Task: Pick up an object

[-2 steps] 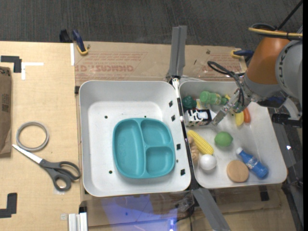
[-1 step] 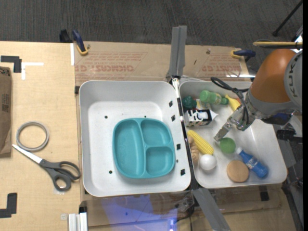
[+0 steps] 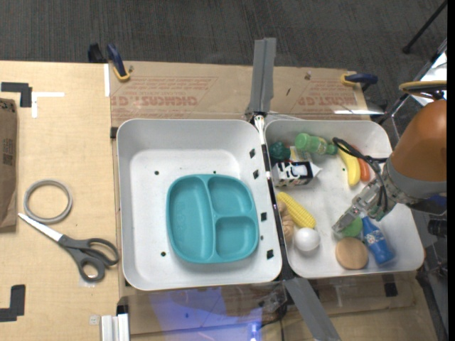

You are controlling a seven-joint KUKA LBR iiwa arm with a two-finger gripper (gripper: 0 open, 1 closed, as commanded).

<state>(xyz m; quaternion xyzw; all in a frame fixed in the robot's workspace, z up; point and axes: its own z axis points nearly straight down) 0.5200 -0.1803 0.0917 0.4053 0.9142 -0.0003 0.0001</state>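
**Gripper low in the crowded right bin**

While the left bin (image 3: 135, 190) holds a teal divided plate (image 3: 212, 217), we see the right bin (image 3: 323, 265) packed: corn cob (image 3: 294, 209), white ball (image 3: 307, 239), tan round object (image 3: 351, 254), blue bottle (image 3: 376, 241), banana (image 3: 349, 169), green bottle (image 3: 311, 144). Scissors (image 3: 75, 246) and a tape roll (image 3: 47, 200) lie on the bench. The gripper (image 3: 353, 217) hangs just beside the blue bottle; we cannot tell its grasp.

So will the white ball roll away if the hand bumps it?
Probably. The white ball looks round and smooth, so a nudge could send it rolling. The corn touching it may block one side. It might also slip from a pinch.
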